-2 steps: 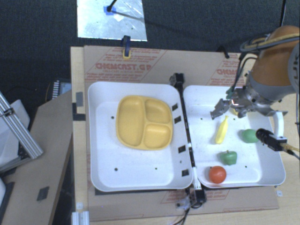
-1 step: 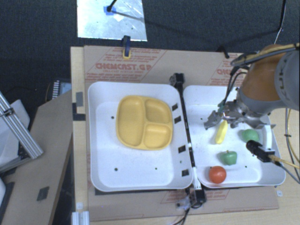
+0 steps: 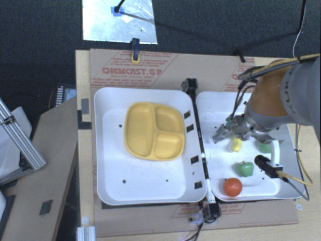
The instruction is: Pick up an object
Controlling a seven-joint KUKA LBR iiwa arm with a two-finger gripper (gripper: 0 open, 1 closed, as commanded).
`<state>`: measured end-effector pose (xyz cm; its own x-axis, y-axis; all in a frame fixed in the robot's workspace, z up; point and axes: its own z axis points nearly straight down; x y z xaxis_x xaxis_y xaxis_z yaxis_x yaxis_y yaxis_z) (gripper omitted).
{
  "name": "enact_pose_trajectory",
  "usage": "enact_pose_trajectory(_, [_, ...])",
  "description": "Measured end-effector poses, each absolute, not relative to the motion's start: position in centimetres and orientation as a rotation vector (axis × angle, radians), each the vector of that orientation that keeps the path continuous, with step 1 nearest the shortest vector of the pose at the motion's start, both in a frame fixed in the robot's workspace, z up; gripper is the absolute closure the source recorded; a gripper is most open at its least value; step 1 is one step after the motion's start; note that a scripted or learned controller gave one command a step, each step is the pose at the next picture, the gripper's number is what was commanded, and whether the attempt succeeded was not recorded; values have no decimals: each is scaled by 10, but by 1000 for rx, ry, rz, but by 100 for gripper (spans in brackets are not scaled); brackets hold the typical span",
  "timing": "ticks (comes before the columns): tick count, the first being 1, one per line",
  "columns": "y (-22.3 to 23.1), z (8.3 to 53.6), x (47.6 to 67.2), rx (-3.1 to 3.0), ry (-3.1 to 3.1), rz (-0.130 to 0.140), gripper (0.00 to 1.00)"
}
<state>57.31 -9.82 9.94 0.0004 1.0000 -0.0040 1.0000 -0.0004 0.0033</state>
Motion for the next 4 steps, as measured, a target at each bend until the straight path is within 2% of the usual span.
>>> enact_pose_trajectory(1, [-97,112,574,2219,2218,4,100])
enact_pose_trajectory(3, [-96,209,577,2212,2222,7,100])
enact_pose_trajectory(4, [-47,203,591,2210,2231,5,100])
